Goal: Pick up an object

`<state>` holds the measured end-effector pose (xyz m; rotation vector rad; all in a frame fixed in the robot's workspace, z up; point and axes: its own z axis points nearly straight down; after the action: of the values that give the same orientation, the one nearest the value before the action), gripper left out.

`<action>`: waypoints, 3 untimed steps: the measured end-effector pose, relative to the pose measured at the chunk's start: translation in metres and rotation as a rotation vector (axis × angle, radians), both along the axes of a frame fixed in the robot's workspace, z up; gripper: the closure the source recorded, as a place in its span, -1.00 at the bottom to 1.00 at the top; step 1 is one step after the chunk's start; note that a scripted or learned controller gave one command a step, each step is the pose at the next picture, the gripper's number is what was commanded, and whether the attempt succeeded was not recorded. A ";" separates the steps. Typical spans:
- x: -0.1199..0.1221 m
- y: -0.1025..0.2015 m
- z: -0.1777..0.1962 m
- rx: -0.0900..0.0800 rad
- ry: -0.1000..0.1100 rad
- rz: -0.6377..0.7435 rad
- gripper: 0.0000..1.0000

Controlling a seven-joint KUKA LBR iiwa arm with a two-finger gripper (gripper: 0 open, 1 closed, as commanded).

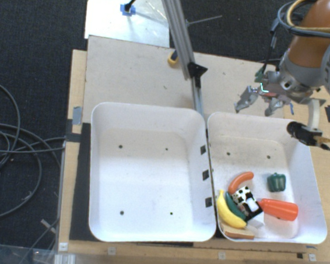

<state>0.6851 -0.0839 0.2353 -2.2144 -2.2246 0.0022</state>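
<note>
Gripper (259, 103) sits upper right of frame, above the back rim of the right bin (311, 164); I see its fingers spread wide w/ nothing between them. Objs are bunched at lower right of that bin: banana (228, 209), orange sausage (241, 180), carrot (279, 209), green pepper (276, 182), and a black-and-white toy (244, 199) btw them.

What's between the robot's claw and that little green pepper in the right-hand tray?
In the camera view, just bare white floor of the right bin and its far rim lie between the gripper and the green pepper; no toys.
</note>
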 end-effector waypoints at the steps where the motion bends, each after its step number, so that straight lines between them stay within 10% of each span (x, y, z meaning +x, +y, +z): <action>1: 0.001 0.000 0.003 -0.001 -0.004 0.002 -1.00; 3: 0.000 0.002 -0.080 -0.001 -0.001 -0.001 -1.00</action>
<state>0.6854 -0.0818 0.1554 -2.2162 -2.2250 0.0030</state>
